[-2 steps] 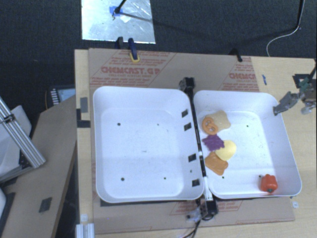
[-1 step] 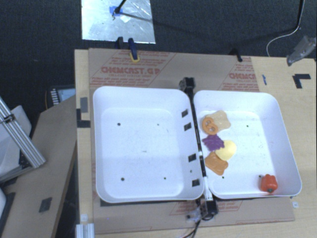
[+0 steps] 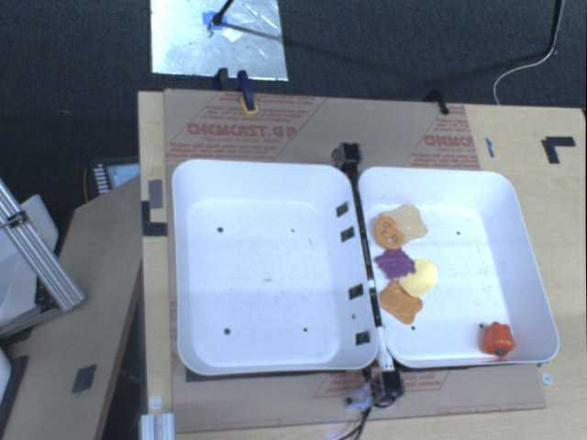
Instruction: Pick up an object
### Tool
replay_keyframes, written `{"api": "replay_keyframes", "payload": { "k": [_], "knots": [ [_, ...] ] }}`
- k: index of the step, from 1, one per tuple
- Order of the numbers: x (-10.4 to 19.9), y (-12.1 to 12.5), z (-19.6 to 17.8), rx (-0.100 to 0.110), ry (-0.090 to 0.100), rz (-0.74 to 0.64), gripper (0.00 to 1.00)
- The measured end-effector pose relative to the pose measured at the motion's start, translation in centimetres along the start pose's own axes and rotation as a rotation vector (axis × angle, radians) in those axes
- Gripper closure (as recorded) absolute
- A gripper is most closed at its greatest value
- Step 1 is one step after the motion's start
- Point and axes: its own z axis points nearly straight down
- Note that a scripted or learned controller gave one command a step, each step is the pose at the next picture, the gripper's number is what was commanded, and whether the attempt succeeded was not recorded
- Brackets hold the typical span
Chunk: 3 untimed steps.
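The right bin [image 3: 514, 211] holds several small toy foods. A tan bread slice with a brown pretzel [image 3: 397, 226] on it lies near the bin's left wall. Below it sit a purple piece [image 3: 394, 263], a pale yellow piece [image 3: 419, 278] and an orange piece [image 3: 401, 302], all bunched together. A red-orange pepper [image 3: 496, 338] lies apart at the bin's front right corner.
The left bin [image 3: 193, 191] stands beside the right one, joined by a black clip strip [image 3: 362, 255]. Both rest on a cardboard sheet [image 3: 238, 126] on the bench. A shiny metal plate [image 3: 218, 24] lies on the dark floor behind.
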Motion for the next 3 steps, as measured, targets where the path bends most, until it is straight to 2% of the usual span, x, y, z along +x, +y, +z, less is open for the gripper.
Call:
{"api": "replay_keyframes", "payload": {
  "k": [1,2,3],
  "knots": [
    [0.2,0.3,-0.4,0.006,0.002,-0.008,1.00],
    [8.2,-1.7,8.1,0.021,0.010,-0.012,1.00],
    [16.5,-1.2,1.2,0.005,0.008,-0.014,1.00]
  ]
}}
